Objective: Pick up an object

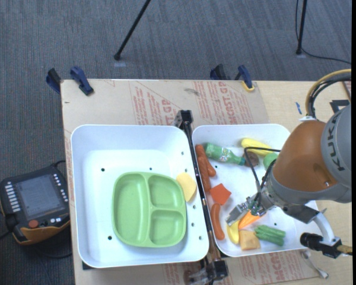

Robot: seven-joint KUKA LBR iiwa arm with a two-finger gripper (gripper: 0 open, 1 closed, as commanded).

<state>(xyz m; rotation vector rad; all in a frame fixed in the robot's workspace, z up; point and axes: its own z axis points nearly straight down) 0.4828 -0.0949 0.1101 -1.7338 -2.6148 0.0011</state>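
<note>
Two bins (83,159): side by side for sorting.
Hand (252,209): low in right bin over orange piece (248,220); finger state cannot be told.
Green tray (148,209): left bin.

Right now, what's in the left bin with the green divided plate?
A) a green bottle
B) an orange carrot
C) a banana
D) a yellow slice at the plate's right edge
D: a yellow slice lies against the right edge of the green divided plate in the left bin.
</note>
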